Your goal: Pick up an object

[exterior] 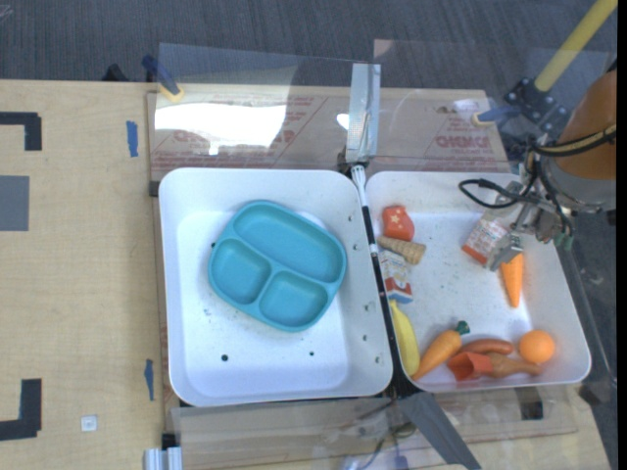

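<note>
Inside the left bin (186, 360) lies a blue divided plate (277, 264); the tool's (516, 243) grip state is unclear.

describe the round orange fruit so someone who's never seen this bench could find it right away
Start at the right white bin, the one crowded with toy food, and go to its near right corner. The orange lies there, just right of a reddish pepper-like piece. It is the bin's one plain round ball; the carrots are orange too, but long and pointed.
</note>
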Action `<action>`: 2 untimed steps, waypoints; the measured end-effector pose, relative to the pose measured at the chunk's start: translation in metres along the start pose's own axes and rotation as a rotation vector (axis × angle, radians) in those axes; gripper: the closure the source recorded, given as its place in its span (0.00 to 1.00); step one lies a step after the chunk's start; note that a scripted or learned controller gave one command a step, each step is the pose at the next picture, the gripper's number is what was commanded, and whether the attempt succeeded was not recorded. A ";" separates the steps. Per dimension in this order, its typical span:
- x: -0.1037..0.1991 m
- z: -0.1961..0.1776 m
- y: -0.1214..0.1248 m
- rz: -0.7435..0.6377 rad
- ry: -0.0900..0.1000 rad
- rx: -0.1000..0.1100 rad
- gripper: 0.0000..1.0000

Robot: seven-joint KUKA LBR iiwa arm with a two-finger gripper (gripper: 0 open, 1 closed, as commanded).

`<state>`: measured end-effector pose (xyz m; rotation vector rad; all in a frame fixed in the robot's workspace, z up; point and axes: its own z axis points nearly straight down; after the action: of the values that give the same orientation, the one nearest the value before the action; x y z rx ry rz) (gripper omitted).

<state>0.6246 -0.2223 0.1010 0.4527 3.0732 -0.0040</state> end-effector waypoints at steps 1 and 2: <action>0.018 -0.001 -0.006 0.129 -0.002 0.000 0.00; 0.033 -0.001 -0.007 0.161 -0.005 0.002 0.00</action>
<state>0.5907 -0.2191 0.1012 0.6975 3.0220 -0.0042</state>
